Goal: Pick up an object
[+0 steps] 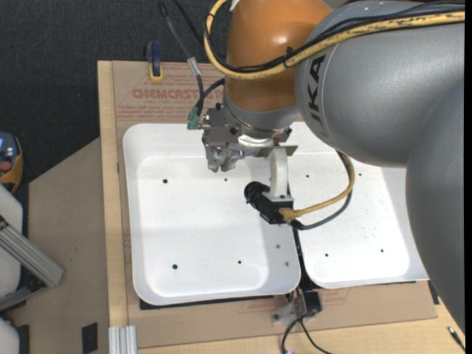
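The grey arm (pixel 383 80) reaches in from the right of the frame, its orange band (pixel 269 35) at top centre and its gripper (pixel 221 157) hanging over the upper part of the left bin (pixel 192 271). Whether the gripper is apart or together cannot be told from this slant, since the wrist housing covers most of it, and nothing can be seen held in it. No object to pick up can be made out on the visible floor of the left bin, nor on the visible part of the right bin (pixel 369 264); anything under the arm is hidden. A black fitting (pixel 265 203) with a yellowish cable (pixel 328 201) hangs from the wrist near the seam between the bins.

The step in hand looks like the approach or search, before any grasp. The next move likely calls for locating a target, bringing the tool directly above it, then descending squarely.
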`<control>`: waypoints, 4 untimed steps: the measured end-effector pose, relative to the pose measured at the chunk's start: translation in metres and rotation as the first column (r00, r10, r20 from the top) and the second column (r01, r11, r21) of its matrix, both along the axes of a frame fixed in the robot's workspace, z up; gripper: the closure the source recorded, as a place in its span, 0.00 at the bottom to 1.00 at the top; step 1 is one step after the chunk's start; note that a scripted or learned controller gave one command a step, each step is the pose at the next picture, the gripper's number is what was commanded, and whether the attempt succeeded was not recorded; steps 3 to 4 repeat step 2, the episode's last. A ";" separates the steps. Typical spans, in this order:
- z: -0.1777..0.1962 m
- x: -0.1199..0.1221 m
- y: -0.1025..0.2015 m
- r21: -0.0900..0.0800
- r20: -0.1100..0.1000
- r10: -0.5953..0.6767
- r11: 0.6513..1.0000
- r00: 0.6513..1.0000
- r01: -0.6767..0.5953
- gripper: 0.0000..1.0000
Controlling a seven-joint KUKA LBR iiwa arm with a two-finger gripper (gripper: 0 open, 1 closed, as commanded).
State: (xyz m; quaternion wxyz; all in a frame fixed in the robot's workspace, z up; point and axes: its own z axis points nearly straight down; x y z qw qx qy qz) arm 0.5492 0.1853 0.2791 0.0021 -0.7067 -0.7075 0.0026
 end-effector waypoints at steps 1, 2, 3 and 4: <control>0.032 -0.018 0.042 0.003 0.009 0.004 1.000 1.000 -0.004 1.00; 0.071 -0.021 0.022 0.002 0.010 -0.001 1.000 1.000 0.001 1.00; 0.071 -0.021 0.022 0.002 0.010 -0.001 1.000 1.000 0.001 1.00; 0.071 -0.021 0.022 0.002 0.010 -0.001 1.000 1.000 0.001 1.00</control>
